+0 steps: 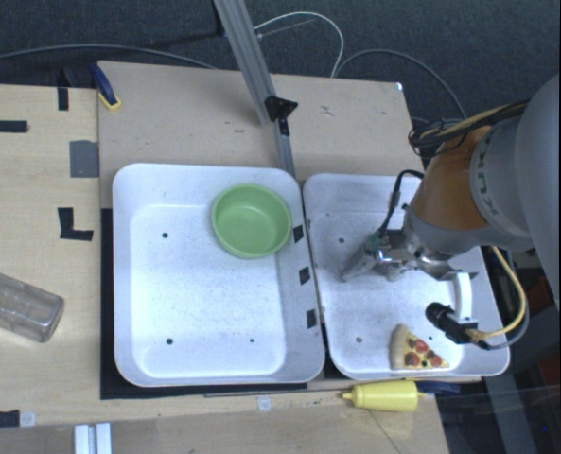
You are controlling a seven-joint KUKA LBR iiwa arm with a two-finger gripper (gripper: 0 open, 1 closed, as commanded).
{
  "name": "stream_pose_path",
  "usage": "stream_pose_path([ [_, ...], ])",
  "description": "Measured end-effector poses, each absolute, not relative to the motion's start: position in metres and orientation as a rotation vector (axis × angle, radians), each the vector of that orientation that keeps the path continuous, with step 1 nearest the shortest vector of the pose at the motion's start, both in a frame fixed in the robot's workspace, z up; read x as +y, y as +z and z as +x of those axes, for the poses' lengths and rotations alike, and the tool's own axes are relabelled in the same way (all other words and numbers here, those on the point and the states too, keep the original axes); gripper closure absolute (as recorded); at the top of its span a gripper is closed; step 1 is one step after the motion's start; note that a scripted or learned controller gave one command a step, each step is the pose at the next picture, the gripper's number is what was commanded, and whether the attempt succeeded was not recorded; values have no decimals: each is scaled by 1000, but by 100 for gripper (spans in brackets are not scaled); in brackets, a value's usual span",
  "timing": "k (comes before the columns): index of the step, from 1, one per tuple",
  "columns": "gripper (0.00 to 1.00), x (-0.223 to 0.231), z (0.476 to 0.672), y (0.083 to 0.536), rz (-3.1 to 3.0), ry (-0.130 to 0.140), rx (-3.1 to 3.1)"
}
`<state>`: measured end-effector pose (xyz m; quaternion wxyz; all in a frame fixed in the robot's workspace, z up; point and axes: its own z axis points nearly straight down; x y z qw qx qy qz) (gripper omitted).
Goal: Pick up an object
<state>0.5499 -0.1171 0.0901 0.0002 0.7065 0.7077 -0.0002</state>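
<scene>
Reaching arm [469, 197], low over right bin [356, 348]

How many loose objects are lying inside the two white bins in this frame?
2. A green bowl in the left bin, at its upper right; a pizza slice toy in the right bin, near its lower edge. The arm may hide more.
</scene>
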Motion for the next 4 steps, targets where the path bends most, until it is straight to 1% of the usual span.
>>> stream_pose_path([
  [1, 100, -116, 550, 100, 2220, 0, 2225],
  [4, 100, -130, 573, 277, 2216, 4, 2220],
])
